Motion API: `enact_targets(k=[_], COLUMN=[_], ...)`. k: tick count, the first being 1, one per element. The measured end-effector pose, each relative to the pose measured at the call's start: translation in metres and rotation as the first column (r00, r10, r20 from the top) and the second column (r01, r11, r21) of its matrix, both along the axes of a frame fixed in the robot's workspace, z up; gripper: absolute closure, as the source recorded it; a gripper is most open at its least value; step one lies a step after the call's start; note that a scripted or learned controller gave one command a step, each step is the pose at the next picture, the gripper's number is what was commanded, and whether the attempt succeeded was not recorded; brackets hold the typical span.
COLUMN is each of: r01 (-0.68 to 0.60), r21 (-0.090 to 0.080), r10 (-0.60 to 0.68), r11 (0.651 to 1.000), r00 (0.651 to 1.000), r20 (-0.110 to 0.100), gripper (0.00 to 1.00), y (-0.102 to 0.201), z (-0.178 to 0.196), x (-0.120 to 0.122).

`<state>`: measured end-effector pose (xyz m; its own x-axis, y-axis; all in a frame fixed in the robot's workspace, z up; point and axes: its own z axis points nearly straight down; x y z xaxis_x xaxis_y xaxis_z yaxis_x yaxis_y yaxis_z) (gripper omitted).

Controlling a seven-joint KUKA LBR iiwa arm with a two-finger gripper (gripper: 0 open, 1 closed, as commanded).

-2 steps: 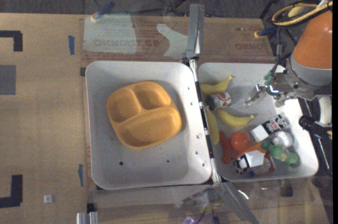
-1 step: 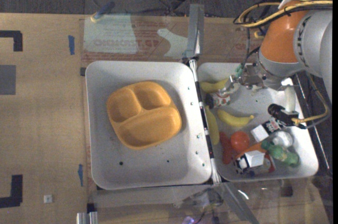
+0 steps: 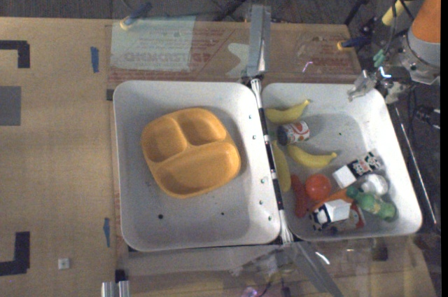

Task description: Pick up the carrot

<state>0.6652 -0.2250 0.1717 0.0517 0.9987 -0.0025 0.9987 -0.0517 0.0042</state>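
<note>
Although the arm [image 3: 428, 29] reaches in at the upper right corner, much of it is cut off by the frame edge, and the end effector [image 3: 369, 82] sits over the far right corner of the right bin [image 3: 364, 117] as a small pale shape too blurred to read; whether it is wide or narrow cannot be told, and nothing can be seen in it.

Down in the right bin's near half, the carrot [image 3: 299, 196] appears as a reddish-orange, tapered shape lying near the divider side, its near end partly mixed with the clutter around it. Just beside it rests a round orange-red ball [image 3: 318, 185]. A white carton [image 3: 331, 213] lies at the carrot's near right, and its printing is illegible. Green pieces [image 3: 374, 204] and a shiny rounded thing [image 3: 373, 183] crowd the near right corner, their outlines running together.

Farther back lie a banana [image 3: 288, 113], a small can [image 3: 293, 132] and a second banana [image 3: 311, 158]; a third yellow piece [image 3: 281, 168] hugs the divider.

The left bin [image 3: 133, 204] holds a yellow divided plate [image 3: 190, 151]. Both bins rest on the bench [image 3: 56, 148].
</note>
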Motion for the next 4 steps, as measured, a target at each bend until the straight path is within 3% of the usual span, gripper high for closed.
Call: enact_targets(k=[1, 2, 3, 4], r01=[0.024, 0.046, 0.181, 0.293], r21=[0.003, 0.001, 0.003, 0.002], r10=[-0.024, -0.046, -0.181, -0.293], r11=[1.000, 0.999, 0.983, 0.956], r00=[1.000, 0.999, 0.983, 0.956], r20=[-0.006, -0.001, -0.006, -0.009], gripper=[0.00, 0.00, 0.00, 0.00], y=[0.087, 0.037, 0.091, 0.128], z=[-0.086, 0.011, -0.080, -0.087], x=[0.002, 0.002, 0.002, 0.001])
